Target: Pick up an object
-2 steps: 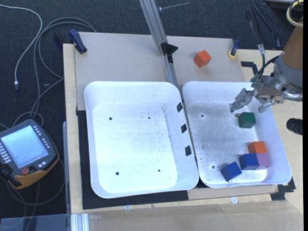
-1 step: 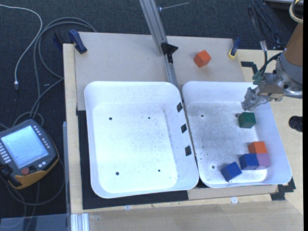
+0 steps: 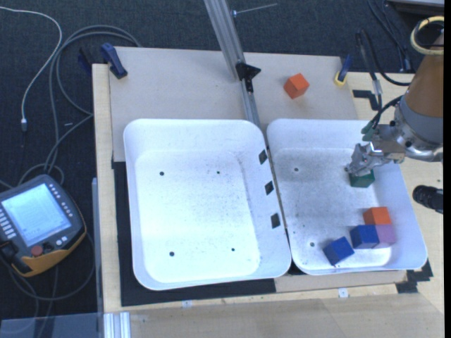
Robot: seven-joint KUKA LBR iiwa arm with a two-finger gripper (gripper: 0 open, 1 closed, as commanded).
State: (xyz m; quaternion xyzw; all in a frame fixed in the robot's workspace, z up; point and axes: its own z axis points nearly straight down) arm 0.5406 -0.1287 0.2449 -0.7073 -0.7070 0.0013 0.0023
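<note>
The arm reaches in from the right, its gripper (image 3: 361,167) low in the right bin (image 3: 310,196) near that bin's right wall. A green block (image 3: 363,180) sits directly beneath the jaws, touching or nearly touching them; whether the jaws are spread or pinching it cannot be told from this slant. Toward the bin's front right corner lie four more blocks close together: an orange block (image 3: 378,215), a pink block (image 3: 385,234) just in front of it, a blue block (image 3: 364,236) beside the pink one, and another blue block (image 3: 338,250) (slightly apart, tilted). The left bin (image 3: 197,203) adjoins it. A lone orange cube (image 3: 297,85) rests on the worktop (image 3: 176,83) behind the bins.
</note>
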